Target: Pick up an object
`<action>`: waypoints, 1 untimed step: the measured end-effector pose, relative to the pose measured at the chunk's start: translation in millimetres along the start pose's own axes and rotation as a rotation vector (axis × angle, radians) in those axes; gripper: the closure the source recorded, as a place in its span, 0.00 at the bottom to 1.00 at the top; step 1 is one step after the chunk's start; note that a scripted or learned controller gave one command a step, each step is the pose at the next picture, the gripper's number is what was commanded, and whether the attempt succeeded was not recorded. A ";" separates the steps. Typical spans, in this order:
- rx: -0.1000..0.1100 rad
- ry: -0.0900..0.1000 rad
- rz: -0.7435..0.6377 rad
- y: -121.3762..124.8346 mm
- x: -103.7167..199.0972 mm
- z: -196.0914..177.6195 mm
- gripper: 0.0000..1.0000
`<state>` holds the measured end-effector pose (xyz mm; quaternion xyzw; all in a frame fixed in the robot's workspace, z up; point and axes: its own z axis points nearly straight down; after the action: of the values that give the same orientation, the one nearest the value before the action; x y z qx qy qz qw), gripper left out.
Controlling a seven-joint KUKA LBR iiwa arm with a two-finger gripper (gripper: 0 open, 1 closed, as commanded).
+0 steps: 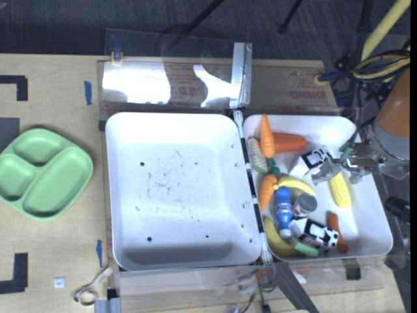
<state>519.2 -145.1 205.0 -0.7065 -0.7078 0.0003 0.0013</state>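
Our hand hangs in the right bin, centre right of frame; we cannot tell its grip. The corn lies just below: we should descend squarely.

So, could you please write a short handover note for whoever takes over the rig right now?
End effector: low over the right bin, beside the corn cob; nothing seen between its fingers.
Objects: carrots, banana, blue bottle and other toys all lie in the right bin. Left bin holds none of them; green divided plate sits on the bench to its left.
Done: no pick visible.
Left: grasp one object and lift it.
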 end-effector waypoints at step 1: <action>0.000 0.000 0.145 8.1 -60.4 54.1 0.00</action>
<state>527.3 -205.4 150.8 -0.7560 -0.6546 0.0003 0.0015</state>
